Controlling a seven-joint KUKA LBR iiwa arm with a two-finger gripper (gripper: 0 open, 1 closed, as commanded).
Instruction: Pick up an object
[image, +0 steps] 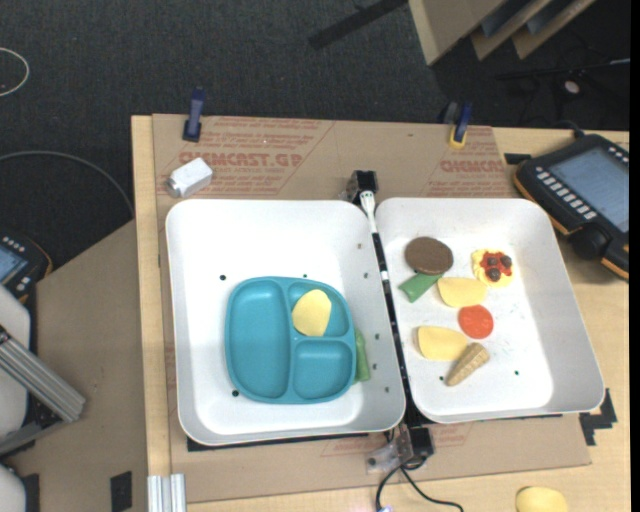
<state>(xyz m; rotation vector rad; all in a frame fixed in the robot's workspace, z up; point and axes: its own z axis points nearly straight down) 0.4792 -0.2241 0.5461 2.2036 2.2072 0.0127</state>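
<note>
Nearest the camera, one teal divided plate (285, 340) in the left bin (190, 300) holds one yellow piece (312, 313). Seven food toys (460, 295) lie in the right bin (560, 330), on cardboard (300, 155). How my gripper stands I cannot tell.

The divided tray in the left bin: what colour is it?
Teal blue divided tray, seen plainly in the camera view.

Toy food (460, 292) in right bin (560, 300)

The arm's pose and the state of its hand cannot be told from this camera view.
</note>
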